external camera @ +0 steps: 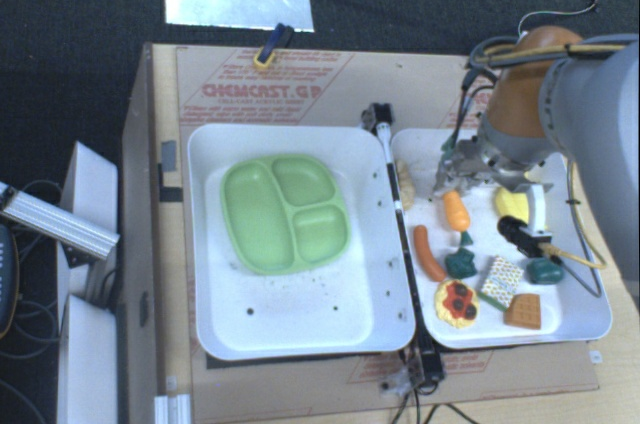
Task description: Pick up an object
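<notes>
We see the gripper (452, 174) low in the right bin (590, 312), just above the orange carrot (456, 210). Can't tell how wide the jaws are, or whether they touch the carrot. Sausage (429, 252), pizza slice (456, 302) and yellow piece (511, 204) lie nearby.

2 white bins (300, 332), 1 green tray (285, 212), and about 9 toy foods (455, 210).
</notes>
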